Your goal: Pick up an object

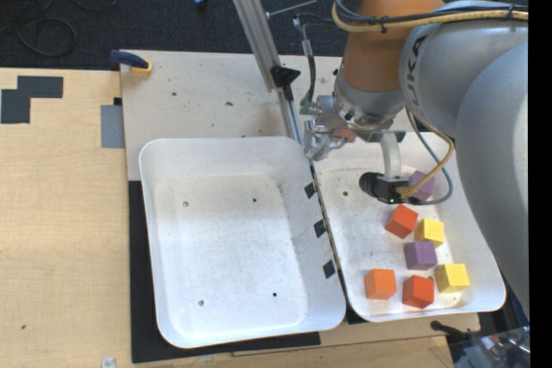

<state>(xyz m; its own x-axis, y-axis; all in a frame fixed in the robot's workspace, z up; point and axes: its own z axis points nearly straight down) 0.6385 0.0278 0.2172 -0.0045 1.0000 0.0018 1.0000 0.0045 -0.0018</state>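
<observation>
Pincer (321, 136): hangs over the far rim of the right shallow white bin (349, 228), beside the divide. I cannot tell its opening.
Small purple block (423, 183): nearest, in that bin.
Cluster of orange, yellow, purple and red blocks (420, 254): the bin's near half, well apart from the pincer.

Smooth plastic, matt blocks
The right bin (358, 241) looked smooth white plastic; blocks (379, 283) inside it were matt; the bench (60, 228) left of it pale wood-grain.
</observation>
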